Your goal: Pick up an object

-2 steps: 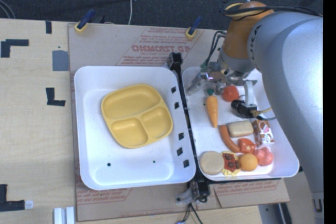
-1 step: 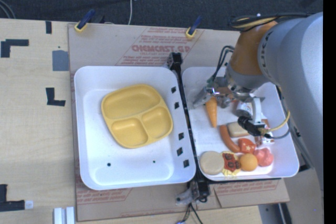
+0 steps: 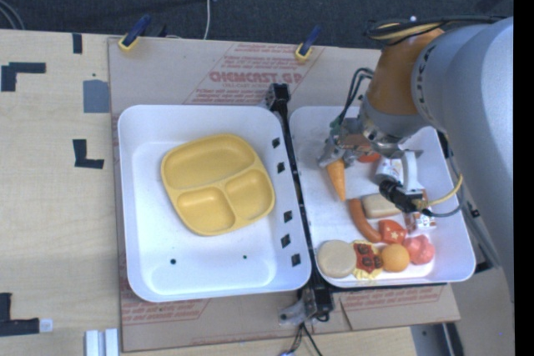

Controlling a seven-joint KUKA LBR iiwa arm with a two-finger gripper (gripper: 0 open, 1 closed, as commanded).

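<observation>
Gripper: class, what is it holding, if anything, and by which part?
It cannot be told. The gripper is low in the right bin, right over the carrot's top end, but a grip isn't visible.

The arm point(image 3: 480, 96) is showing as a thick, smooth, rounded grey shell, with a glossy orange band point(image 3: 396, 79) wrapping it above the wrist. Thin dark cables are looping around the orange section, and a yellowish wire is curving along its lower side. The gripper point(image 3: 338, 147) is looking like a compact cluster of dark and metallic parts; finer detail is staying blurred.
</observation>
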